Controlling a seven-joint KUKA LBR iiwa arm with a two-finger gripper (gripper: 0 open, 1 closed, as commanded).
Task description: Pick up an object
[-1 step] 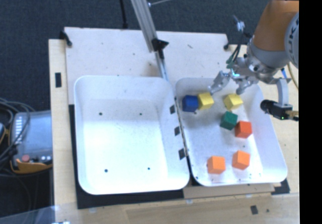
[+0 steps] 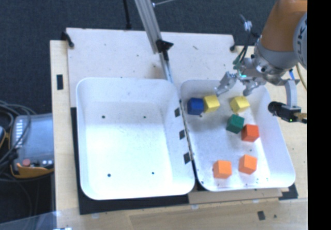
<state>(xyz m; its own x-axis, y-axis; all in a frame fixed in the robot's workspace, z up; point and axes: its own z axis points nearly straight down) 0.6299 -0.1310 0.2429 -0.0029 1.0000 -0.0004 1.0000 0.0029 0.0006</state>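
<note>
The gripper [image 2: 237, 83] hung at the upper right of the frame, over the far rim of the right bin [image 2: 282, 146], with its two fingers spread and nothing between them. Seven cubes lay in that bin. A blue cube [image 2: 195, 106] and a yellow cube [image 2: 211, 102] sat touching at the bin's upper left; a second yellow cube [image 2: 239, 103] lay just below the gripper, apart from the fingers. Toward the middle stood a green cube [image 2: 235, 123] touching a red-orange cube [image 2: 250, 133], and near the lower edge lay two orange cubes [image 2: 222, 168] [image 2: 247, 164], a little apart. The left bin [image 2: 88, 94] filled the centre-left of the frame.

The step in hand appeared to be the approach: no cube had yet been grasped. The second yellow cube seemed the nearest candidate and stood free of its neighbours. The next move would call for centring the spread fingers over one cube, descending until they straddled it, then closing and lifting; the touching pairs would likely leave less room for the fingers.
</note>
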